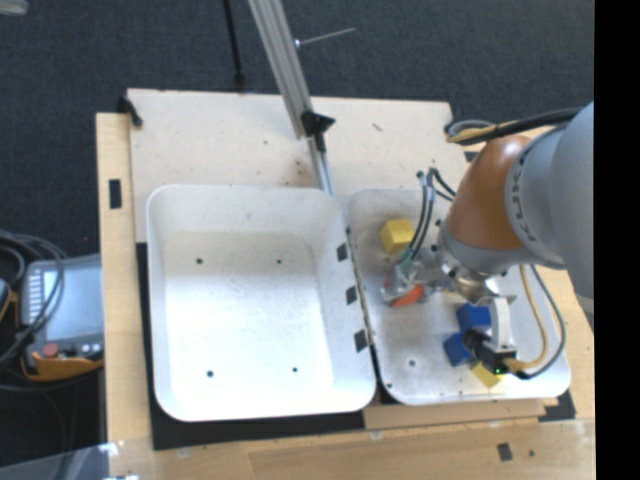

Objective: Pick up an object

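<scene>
You cannot tell the gripper (408, 286) state; crowded beside the orange-red piece (402, 298) and yellow block (396, 234), it may nudge both aside.

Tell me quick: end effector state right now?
End effector: low in the right white plastic bin, beside a small red-orange object; open or closed cannot be told.

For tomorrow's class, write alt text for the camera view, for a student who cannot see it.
A grey and orange robot arm reaches from the right into the right-hand white bin, its wrist above a yellow block, an orange-red piece and blue blocks. The left-hand white bin sits alongside.
</scene>
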You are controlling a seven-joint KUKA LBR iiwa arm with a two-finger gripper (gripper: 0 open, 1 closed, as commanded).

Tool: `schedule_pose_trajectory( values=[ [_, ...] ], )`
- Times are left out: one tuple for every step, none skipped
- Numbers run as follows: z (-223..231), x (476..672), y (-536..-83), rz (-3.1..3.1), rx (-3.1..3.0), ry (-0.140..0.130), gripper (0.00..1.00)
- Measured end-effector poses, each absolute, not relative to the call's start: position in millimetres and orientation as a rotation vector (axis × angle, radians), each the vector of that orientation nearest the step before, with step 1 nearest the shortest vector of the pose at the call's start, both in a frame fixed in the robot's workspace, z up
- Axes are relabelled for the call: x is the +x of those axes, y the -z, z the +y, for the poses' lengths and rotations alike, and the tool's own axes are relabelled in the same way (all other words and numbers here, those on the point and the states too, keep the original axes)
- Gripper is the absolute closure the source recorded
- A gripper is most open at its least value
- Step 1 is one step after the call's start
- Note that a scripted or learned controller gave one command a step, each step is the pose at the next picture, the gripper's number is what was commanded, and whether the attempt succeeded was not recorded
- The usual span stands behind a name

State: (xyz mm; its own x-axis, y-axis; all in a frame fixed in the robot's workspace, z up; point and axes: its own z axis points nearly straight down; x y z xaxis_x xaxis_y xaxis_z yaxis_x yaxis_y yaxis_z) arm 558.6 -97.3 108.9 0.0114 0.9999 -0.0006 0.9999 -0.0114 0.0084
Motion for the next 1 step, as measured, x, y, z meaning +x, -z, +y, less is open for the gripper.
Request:
schedule_pose_trajectory(
  values=[
    [-108.4,562.6,-166.8,2.206,2.229,-0.005,1.00]
  ],
)
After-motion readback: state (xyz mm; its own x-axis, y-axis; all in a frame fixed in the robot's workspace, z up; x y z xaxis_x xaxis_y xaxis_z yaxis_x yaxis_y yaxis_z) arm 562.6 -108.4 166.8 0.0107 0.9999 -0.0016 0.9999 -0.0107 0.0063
